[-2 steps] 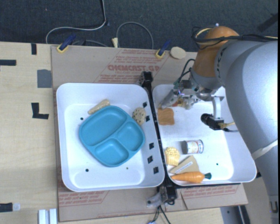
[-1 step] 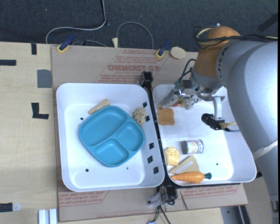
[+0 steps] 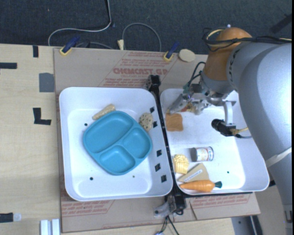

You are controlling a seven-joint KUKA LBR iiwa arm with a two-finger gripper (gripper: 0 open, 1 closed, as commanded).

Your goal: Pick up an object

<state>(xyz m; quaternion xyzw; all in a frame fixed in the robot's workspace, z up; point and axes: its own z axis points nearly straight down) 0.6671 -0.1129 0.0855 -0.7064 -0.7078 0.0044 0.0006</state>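
A tan, bread-like piece (image 3: 174,122) with a rounded square shape lies in the right bin (image 3: 235,160), near its upper left corner and close to the divider between the bins. The pincer (image 3: 185,103) hangs just above and beside it, its metal parts pointing toward the piece; whether it is spread or pressed together cannot be told, and nothing is seen held in it.

The right bin holds four more things: one small jar (image 3: 202,154) lying on its side with a white label, one yellow corn cob (image 3: 181,163), one pale wedge (image 3: 195,172) and one orange carrot (image 3: 200,185) with a green tip, the last three clustered at the bin's lower left.

The left bin (image 3: 73,131) holds three things: one blue divided plate (image 3: 117,142) with three compartments, one tan elongated piece (image 3: 104,112) just above it, and one speckled cookie-like piece (image 3: 146,121) at its upper right.

Both bins sit on a cardboard sheet (image 3: 132,67) on the wooden surface (image 3: 19,146).
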